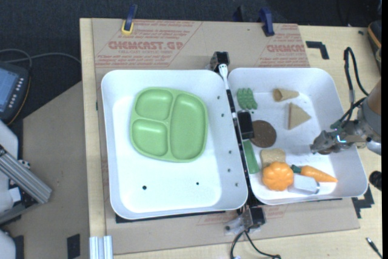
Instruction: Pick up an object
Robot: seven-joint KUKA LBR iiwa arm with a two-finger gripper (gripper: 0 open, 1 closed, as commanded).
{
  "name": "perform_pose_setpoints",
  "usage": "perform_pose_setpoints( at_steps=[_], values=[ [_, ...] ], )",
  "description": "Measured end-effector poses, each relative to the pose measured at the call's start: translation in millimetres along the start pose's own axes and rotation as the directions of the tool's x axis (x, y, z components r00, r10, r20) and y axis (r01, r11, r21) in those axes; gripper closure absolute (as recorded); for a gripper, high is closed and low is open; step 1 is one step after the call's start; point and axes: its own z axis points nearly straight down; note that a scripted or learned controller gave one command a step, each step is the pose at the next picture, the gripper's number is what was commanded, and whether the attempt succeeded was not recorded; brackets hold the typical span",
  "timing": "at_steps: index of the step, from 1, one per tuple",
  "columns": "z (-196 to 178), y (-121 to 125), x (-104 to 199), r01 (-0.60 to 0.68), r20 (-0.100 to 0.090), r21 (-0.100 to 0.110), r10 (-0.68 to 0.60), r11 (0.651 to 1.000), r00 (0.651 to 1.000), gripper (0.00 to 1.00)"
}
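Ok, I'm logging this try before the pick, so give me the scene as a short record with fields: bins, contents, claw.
left bin: holds a green divided plate
right bin: holds toy foods
foods by divider: green ridged piece, brown disc
foods at back: two tan wedges
foods at front: orange pumpkin, carrot
claw: low over right bin's right side, beside the foods
held: nothing seen in it

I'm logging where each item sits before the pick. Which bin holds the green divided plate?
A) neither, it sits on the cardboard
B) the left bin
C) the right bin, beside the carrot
B: the green divided plate lies in the left bin, while the carrot is in the right bin.
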Motion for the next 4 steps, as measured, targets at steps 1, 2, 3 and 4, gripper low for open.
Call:
perform_pose_setpoints(
  at_steps=[1, 2, 3, 4],
  values=[
    [-55, 7, 9, 0.001, 0.000, -0.002, -0.001, 1.000, 1.000, 1.00],
    [-70, 9, 9, 0.001, -0.001, 0.002, -0.001, 1.000, 1.000, 1.00],
    [-60, 28, 60, 0.004, -0.005, 0.007, -0.004, 1.000, 1.000, 1.00],
    [-52, 43, 108, 0.004, -0.004, 0.008, -0.004, 1.000, 1.000, 1.00]
  ],
)
